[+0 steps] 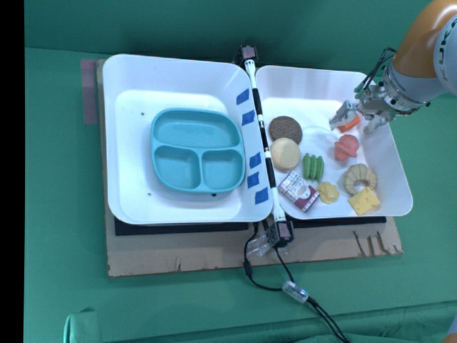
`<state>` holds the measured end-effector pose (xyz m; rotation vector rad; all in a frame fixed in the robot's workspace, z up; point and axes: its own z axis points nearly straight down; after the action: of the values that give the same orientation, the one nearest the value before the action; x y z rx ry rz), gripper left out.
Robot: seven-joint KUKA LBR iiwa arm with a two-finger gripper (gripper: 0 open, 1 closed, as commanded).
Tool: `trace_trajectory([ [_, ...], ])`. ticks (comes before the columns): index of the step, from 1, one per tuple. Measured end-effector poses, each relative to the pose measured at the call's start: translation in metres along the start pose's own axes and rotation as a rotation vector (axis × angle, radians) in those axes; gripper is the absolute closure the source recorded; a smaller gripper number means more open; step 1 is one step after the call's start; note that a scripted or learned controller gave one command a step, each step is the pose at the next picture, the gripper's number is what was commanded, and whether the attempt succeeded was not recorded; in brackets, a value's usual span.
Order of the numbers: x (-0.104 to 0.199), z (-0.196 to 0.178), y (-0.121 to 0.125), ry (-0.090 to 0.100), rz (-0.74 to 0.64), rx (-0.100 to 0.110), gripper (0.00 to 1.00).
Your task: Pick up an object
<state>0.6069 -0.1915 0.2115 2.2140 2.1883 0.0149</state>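
**Orange piece at gripper, lift not yet confirmed**

Orange piece (348, 125), small and carrot-coloured, sits in upper right of frame, inside right bin (400, 191), directly under gripper (355, 117). Appears pinched between two fingers set a narrow gap apart, though too small to tell whether truly clamped or merely touched. Looks slightly raised above bin floor; uncertain.

Just below: red tomato slice (347, 147). Further down: ring-shaped pastry (359, 178), cheese wedge (365, 201), yellow lump (328, 191). Toward centre: green beans (313, 166), tan bun (285, 153), brown patty (285, 128), red carton (298, 191). Left bin (121, 191) holds teal tray (196, 151).

Step in hand, by judgement: grasp stage, near start of lift. Next move calls for steady straight rise, keeping grip firm, clear of bin wall.
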Motion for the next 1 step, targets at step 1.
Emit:
trace_trajectory([
  [1,0.0247,0.0248,0.0262,0.004,-0.008,0.009,0.0],
])
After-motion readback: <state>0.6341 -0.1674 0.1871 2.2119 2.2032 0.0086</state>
